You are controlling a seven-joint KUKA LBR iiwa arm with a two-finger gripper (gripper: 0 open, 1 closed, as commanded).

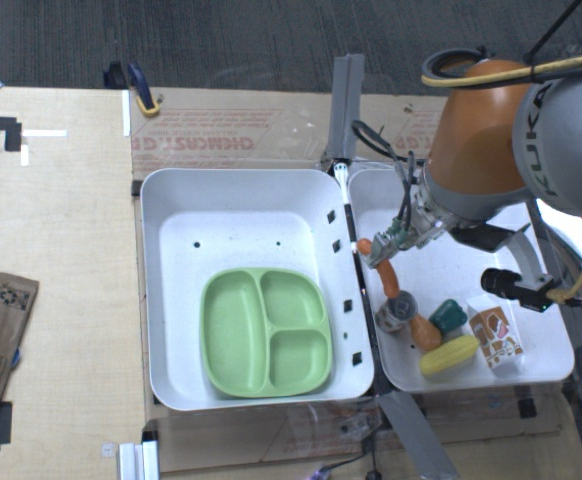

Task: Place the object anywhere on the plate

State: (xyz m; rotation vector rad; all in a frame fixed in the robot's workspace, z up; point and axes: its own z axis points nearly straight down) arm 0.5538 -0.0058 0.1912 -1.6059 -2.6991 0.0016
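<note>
I have the claw [391, 240] low over the right bin [551, 368], near its left wall, and I cannot tell how it is set; the wrist and cabling crowd it.

The nearest piece is an orange sausage-like object [385, 273], lying just beside the claw at about its 6 o'clock, touching or nearly so. Its long axis runs roughly from 11 to 5 o'clock. I see nothing clearly held.

The green plate [267, 333] sits in the left bin [161, 268], at about 8 o'clock from the claw, across the divider between the bins.

So I judge the coming move as a short drop toward 6, then a carry toward 8.
</note>
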